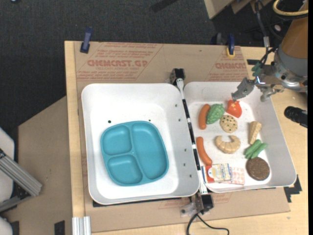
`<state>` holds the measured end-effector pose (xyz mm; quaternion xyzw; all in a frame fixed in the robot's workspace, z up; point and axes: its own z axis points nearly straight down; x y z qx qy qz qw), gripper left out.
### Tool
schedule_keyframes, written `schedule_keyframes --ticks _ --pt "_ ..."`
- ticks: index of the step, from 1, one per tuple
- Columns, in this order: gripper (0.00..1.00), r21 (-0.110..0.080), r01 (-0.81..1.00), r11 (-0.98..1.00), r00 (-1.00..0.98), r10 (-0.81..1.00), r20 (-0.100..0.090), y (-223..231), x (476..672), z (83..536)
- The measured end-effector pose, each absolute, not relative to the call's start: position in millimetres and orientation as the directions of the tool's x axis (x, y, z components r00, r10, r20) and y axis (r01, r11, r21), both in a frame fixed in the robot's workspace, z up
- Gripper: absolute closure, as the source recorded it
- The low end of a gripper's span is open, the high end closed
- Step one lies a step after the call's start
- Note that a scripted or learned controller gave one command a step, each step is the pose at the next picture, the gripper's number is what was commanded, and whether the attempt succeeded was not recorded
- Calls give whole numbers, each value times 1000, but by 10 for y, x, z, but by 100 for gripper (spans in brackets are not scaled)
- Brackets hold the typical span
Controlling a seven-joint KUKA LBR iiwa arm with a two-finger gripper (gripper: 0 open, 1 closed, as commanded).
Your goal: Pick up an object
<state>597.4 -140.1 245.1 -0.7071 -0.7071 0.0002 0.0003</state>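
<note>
1. The gripper [243, 89] is above the far part of the right bin [281, 131]. One grey finger points down and to the left, toward the food toys. I cannot tell how far the fingers are open, and I see nothing held between them.

2. The task does not name one object, so the nearest thing is the likely one. This is the red tomato piece [234, 108], which lies just beside the fingertip, a little nearer to the camera and slightly to the left. I judge that a short move down and toward the near side would bring the gripper over it.

3. The red piece is compact and has no clear long axis, so the turn of the wrist matters little for it. It touches or almost touches the round cookie [228, 124] on its near side, and the green leafy piece [214, 114] is just to its left.

4. Other things lie further from the gripper: the orange carrot [203, 116] and the sausage [203, 151], both long and lying near-to-far, the croissant [228, 143], and the brown patty [257, 168].

5. The left bin [93, 131] carries only a blue divided plate [134, 152], well apart from the gripper.
</note>
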Motion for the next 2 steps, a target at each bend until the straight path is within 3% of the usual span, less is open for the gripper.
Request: schedule_keyframes --ticks 1,2 --pt "0 -3 1000 0 0 1000 0 -1618 6310 1778" --pt "0 -10 1000 -2 2 1000 2 -1782 6233 780"
